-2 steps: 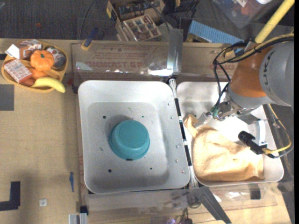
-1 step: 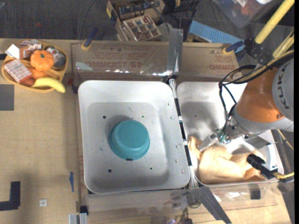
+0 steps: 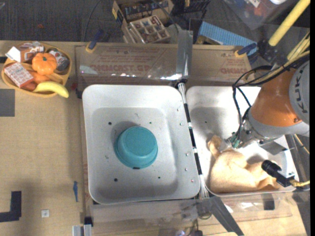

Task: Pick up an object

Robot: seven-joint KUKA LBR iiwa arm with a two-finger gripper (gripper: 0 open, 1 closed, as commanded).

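A slanted overhead view of a wooden bench (image 3: 39, 146) carrying two shallow white bins side by side. The left bin (image 3: 98, 107) holds a teal bowl (image 3: 137, 147), upside down, near its middle and well apart from every wall. The right bin (image 3: 206, 107) holds a tan, crumpled cloth-like object (image 3: 236, 171), the likeliest thing to be picked, lying against the bin's near wall. The grey arm with its orange band (image 3: 275, 107) reaches in from the right, and its hand (image 3: 235, 141) sits low at the cloth's upper edge; whether the hand is open or closed cannot be told, and nothing is visibly held. The risk, as a judgement: soft fabric may slip or be pinched only by a fold and fall away on lifting, and the near wall crowds that side of the cloth. The upper half of the right bin offers open floor for repositioning. A bowl of toy fruit (image 3: 37, 70) sits at the bench's far left corner.
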